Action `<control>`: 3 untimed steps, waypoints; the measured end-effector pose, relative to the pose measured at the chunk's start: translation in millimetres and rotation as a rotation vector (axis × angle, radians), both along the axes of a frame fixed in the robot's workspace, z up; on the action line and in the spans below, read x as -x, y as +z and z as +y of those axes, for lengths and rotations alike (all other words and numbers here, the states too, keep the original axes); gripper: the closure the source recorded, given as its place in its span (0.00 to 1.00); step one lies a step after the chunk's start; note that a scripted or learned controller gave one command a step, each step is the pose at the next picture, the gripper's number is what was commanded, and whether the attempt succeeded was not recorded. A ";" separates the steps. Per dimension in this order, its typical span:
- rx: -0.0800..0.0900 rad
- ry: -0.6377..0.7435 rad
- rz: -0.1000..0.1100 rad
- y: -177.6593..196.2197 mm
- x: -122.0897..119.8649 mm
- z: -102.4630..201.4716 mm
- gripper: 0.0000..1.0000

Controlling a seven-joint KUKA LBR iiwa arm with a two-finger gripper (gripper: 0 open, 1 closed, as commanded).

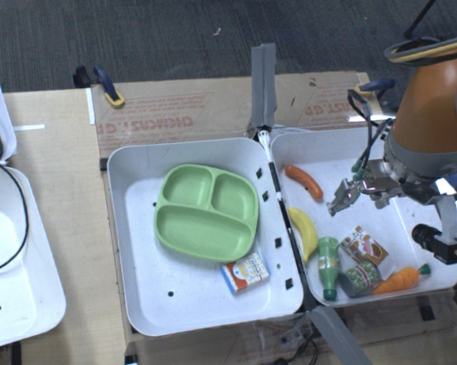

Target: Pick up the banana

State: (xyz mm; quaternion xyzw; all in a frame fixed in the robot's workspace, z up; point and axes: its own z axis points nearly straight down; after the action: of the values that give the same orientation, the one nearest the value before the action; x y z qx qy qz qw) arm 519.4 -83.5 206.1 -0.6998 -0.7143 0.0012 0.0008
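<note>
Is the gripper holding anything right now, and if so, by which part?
Nothing is held. The gripper hangs above the right bin, with nothing between its fingers. The banana lies apart from it, along the bin's left wall.

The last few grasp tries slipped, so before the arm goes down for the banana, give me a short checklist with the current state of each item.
1. Banana in view in the right bin: ok, it lies along the left wall.
2. Top of the banana uncovered: ok, nothing lies on it.
3. Room around the banana: not ok, the green bottle sits against its lower end and the bin wall hugs its left side.
4. Gripper lined up over the banana: not ok, it sits to the right of and above it, nearer the sausage.
5. Gripper carrying nothing: ok, no item sits between its fingers.
6. Finger opening: cannot tell.
</note>
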 end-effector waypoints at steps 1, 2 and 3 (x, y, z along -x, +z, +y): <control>0.000 0.100 0.001 -15.9 -17.0 85.3 0.00; -0.001 0.137 0.000 -13.7 36.1 55.1 0.00; 0.000 0.123 0.000 -15.9 -13.4 38.4 0.00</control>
State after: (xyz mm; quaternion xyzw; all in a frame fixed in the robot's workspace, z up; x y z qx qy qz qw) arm 532.9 -45.0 190.3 -0.6548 -0.7558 0.0014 0.0009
